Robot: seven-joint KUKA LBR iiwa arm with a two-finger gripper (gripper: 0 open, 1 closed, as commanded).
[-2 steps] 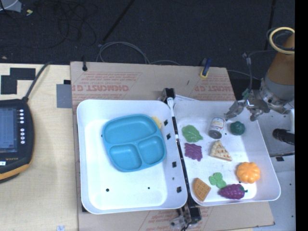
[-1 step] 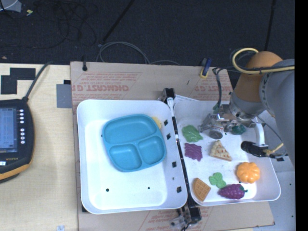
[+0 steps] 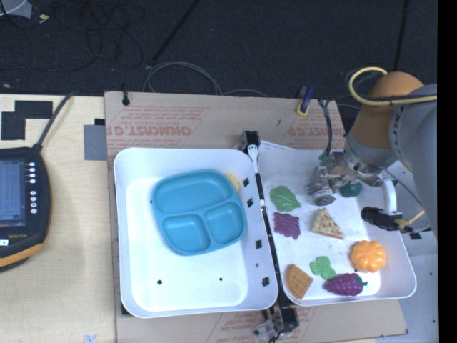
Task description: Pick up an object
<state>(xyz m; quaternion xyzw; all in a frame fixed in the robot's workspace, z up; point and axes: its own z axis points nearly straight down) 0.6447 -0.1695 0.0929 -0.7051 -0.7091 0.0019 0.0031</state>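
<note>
Purple grapes lie nearest, at the right bin's front rim, long axis across the bin, stem end pointing right. Just beside them lie a waffle and green sprig, with an orange pumpkin behind; mid-bin floor beyond is bare. Farther back, the gripper hangs over the pizza slice; whether it is spread or closed cannot be told

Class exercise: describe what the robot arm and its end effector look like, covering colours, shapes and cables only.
The arm is grey, rounded and bulky, with an orange band above the wrist. A yellow cable loop arches over that band. The end effector is a small silver-grey metal assembly, with a black part sticking out nearby.
</note>
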